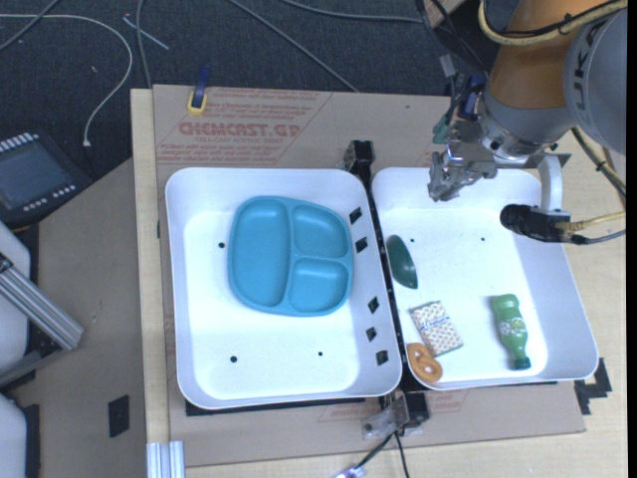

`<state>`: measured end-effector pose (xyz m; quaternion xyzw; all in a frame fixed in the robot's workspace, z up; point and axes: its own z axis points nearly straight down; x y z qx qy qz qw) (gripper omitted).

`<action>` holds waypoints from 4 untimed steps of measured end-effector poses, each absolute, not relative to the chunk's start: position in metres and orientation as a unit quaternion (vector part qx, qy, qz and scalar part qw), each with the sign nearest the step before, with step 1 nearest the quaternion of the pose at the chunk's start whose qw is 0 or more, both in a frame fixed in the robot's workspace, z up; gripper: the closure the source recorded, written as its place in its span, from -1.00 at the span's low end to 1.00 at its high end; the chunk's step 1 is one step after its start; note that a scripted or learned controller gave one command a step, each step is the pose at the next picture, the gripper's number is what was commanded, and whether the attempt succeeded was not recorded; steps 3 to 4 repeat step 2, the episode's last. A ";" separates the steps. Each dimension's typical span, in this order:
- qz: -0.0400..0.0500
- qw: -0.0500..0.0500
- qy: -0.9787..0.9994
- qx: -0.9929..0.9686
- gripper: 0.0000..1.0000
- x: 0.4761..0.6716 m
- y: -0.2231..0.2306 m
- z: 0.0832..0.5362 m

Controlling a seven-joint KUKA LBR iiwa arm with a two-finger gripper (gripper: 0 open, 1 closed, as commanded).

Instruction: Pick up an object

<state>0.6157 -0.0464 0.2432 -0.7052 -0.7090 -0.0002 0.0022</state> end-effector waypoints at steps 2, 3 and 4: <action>-0.001 0.002 -0.709 -0.705 1.00 0.599 0.058 0.243; -0.001 0.002 -0.709 -0.705 1.00 0.599 0.058 0.243; -0.001 0.002 -0.709 -0.705 1.00 0.599 0.058 0.243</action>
